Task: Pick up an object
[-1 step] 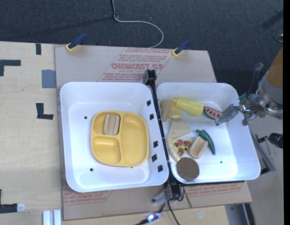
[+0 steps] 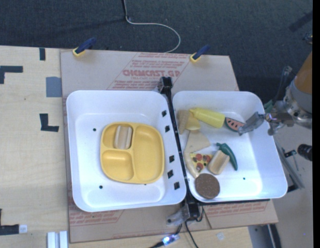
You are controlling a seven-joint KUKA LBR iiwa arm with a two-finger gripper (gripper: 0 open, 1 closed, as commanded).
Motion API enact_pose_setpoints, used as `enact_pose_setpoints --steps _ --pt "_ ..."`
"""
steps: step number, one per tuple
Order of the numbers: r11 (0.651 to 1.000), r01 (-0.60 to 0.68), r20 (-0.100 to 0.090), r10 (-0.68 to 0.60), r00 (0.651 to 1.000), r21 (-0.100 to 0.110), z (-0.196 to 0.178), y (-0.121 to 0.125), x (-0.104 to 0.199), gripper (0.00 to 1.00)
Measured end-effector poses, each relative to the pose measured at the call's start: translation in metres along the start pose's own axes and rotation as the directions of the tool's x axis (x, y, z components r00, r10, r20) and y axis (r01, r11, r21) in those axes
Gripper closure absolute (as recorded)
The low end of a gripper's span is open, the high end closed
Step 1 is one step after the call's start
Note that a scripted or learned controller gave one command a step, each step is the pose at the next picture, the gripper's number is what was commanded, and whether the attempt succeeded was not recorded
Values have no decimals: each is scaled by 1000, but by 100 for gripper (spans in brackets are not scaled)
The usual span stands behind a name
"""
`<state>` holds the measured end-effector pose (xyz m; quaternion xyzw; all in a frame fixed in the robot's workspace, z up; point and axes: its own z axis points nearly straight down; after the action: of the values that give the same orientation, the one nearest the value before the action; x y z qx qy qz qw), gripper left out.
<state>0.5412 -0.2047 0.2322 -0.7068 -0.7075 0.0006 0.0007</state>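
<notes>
The right bin (image 2: 250, 167) holds several toy foods: a yellow corn-like piece (image 2: 207, 117), a watermelon slice (image 2: 232, 123), a pale cheese wedge (image 2: 198, 140), a pizza slice (image 2: 199, 160), a green pepper (image 2: 227, 154), a bread piece (image 2: 218, 162) and a brown round patty (image 2: 207, 185). My gripper (image 2: 260, 125) hangs over this bin's right side, just right of the watermelon slice. It is open, and nothing sits between its fingers. One grey finger (image 2: 248, 124) points left toward the slice.
The left bin (image 2: 85, 138) carries a yellow divided tray (image 2: 149, 154) with a tan bread piece (image 2: 122, 136) in its upper-left compartment. A black divider (image 2: 172, 133) runs between the bins. Bare floor lies in the right bin's lower right.
</notes>
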Motion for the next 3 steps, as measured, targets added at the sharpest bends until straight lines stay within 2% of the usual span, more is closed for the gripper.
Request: enact_pose_setpoints --steps 1,3 --pt "1000 0 -1 0 1000 5 63 -6 2 0" --pt "1000 -1 2 1 1000 -3 148 -6 1 0"
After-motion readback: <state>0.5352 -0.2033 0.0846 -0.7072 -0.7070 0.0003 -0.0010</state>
